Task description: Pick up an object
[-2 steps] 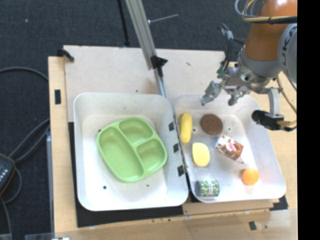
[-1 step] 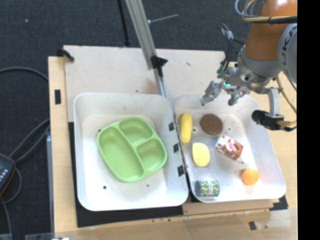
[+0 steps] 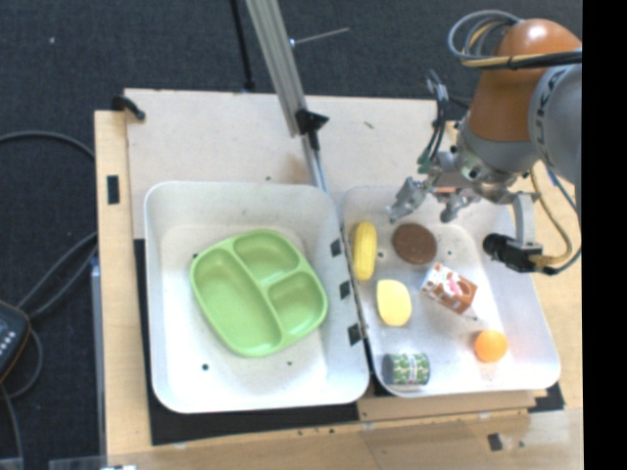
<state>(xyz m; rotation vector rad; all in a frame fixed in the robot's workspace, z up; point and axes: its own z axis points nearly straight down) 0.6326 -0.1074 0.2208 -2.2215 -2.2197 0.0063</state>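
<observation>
Two-finger gripper hangs over right white bin's far end, fingers spread, nothing held. Round brown disc lies just below.

The green divided plate looks like smooth matt plastic; the 2 white bins glossy plastic; the surface pale matt wood.

Bench bearing 2 white bins

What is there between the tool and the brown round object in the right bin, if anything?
Nothing visible. The tool hangs just above the brown round object, at the far end of the right bin. The yellow corn lies to its left, off the path.
</observation>
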